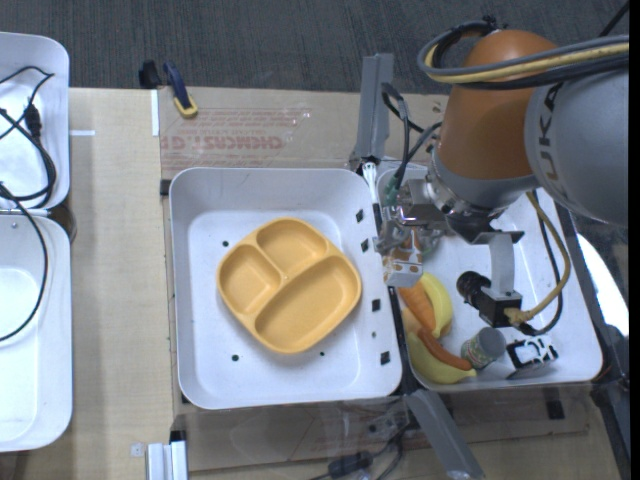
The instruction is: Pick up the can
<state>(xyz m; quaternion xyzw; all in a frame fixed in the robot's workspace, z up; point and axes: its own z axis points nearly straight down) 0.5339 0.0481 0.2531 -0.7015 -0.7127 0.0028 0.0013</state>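
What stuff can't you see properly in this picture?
- Right bin: the arm covers much of its floor in the camera view.
- Can: small, low in the right bin, label unreadable.
- Gripper: too cluttered to tell its state.
- Yellow and orange items: overlapping, shapes unclear.
- Yellow plate: fully visible in the left bin.

I am looking down on a pale wooden bench that is carrying two shallow white bins side by side. The left bin is sitting near the middle of my view, and the right bin is lying just beside it, their edges meeting. A sheet of brown cardboard is lying flat on the bench behind the left bin.
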